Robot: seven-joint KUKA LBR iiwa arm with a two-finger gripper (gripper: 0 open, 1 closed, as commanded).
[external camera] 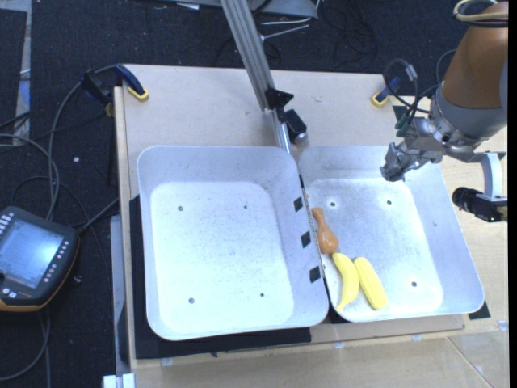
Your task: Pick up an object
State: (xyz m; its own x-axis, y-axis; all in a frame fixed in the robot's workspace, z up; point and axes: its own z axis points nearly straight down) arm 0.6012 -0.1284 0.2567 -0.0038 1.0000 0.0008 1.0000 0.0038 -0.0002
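Hand (396,168) over right bin's (428,217) far edge, grip state unclear; bananas (359,281) near front-left rim.

likely a lab: teach pendant (28,257), cables (48,148).

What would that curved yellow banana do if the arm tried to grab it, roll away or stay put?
The banana looks like smooth toy plastic, so it is probably stiff, light and a bit slippery. Its curve should keep it from rolling far, though it may spin or slide on the white bin. It lies against a second yellow piece, so a nudge would likely move both.
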